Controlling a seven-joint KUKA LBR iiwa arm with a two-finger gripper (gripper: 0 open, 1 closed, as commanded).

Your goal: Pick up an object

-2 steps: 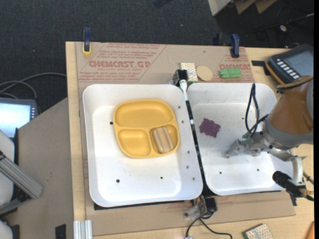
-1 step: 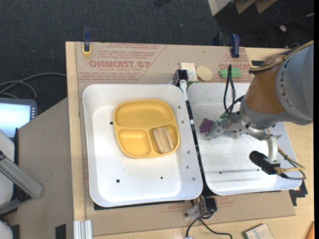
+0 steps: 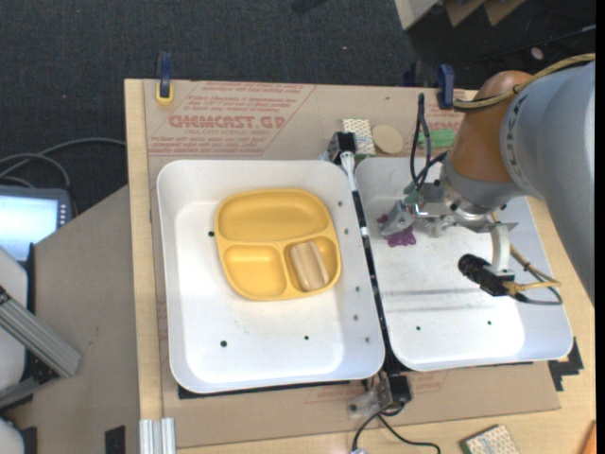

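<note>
1. Underneath all: a tan bench board (image 3: 236, 112) printed with red lettering, held at its far edge by a blue clamp (image 3: 165, 76); dark carpet (image 3: 189, 17) lies around it
2. Left white bin (image 3: 189, 329), shallow, touching the right white bin (image 3: 473, 339) along their shared edge
3. Yellow divided plate (image 3: 274, 214), three compartments, lying in the left bin; a tan block (image 3: 307, 264) lies in its near-right compartment
4. Small purple object (image 3: 404, 238), lying on the floor of the right bin, far-left part, near the shared edge
5. Gripper (image 3: 402, 218), on the grey arm (image 3: 548, 130), low over the purple object; whether apart or together cannot be told
6. Round beige disc (image 3: 388, 139) on the board beyond the right bin
7. Lit screen (image 3: 28, 220) at the left, off the bench
</note>
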